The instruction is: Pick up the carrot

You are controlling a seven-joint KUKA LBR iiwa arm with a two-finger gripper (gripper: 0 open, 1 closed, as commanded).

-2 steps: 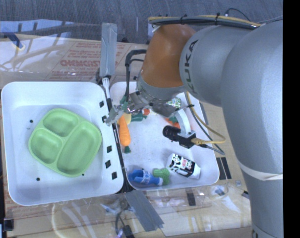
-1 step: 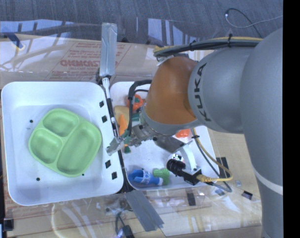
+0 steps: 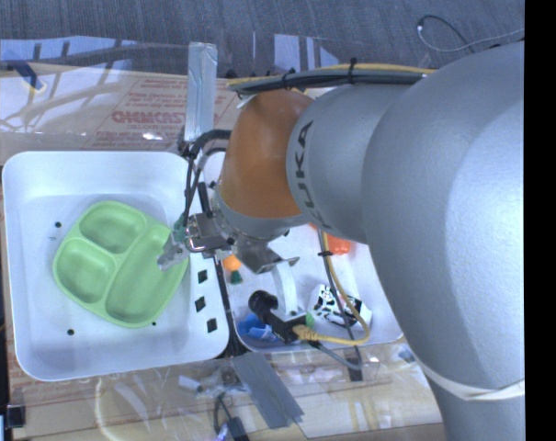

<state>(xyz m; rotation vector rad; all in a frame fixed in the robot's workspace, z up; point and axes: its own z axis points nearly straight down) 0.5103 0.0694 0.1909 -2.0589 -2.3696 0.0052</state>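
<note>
— Where is the carrot (image 3: 232, 266)?
— A small orange piece peeks out below the wrist, by the wall between the bins; the arm (image 3: 369, 182) covers the rest.
— And the tool (image 3: 181, 246)?
— Too blurred, I cannot tell its state.

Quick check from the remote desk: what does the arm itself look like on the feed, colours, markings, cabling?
The arm is smooth rounded grey casing, with a glossy orange band above the wrist. Black KUKA lettering runs along the grey shell beside that band. Black cables loop down past the wrist, and a yellow cable runs along the top. The end effector is a small metallic assembly.
</note>
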